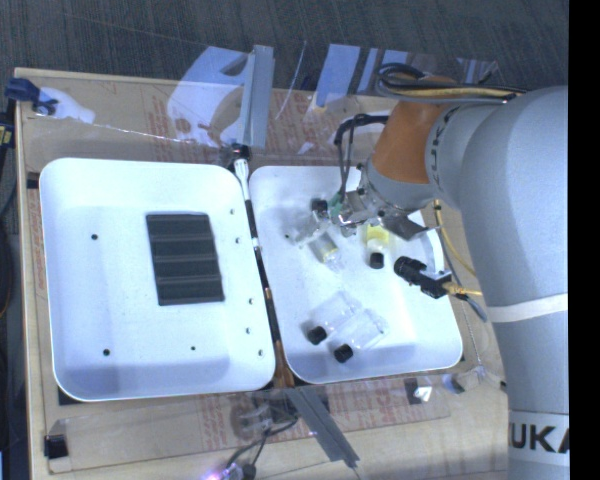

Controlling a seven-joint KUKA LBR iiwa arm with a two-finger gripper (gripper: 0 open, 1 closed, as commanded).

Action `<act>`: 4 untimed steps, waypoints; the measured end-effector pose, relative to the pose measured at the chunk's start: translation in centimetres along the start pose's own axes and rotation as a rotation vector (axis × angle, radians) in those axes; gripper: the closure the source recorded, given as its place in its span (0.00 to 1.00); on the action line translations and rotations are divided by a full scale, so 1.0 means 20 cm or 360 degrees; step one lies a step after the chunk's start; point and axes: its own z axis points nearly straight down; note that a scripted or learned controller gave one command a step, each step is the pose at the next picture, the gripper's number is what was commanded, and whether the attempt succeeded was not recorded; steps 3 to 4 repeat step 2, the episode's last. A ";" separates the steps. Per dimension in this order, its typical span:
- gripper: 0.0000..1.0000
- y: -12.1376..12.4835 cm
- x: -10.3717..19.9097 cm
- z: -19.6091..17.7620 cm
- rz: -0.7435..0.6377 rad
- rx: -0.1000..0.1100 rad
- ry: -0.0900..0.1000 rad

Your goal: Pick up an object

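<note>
A wooden bench (130, 108) bears two white bins; the left bin (70, 268) holds a dark ribbed block (185, 258). In the right bin (280, 298), near its far edge, the gripper (345, 211) hangs just beside a clear plastic piece (305, 230) and a yellow piece (377, 236) (its opening I cannot tell). More clear pieces (348, 323) lie toward the near edge.
</note>
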 end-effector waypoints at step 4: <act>1.00 0.20 0.17 -0.56 0.0059 -0.0002 -0.0001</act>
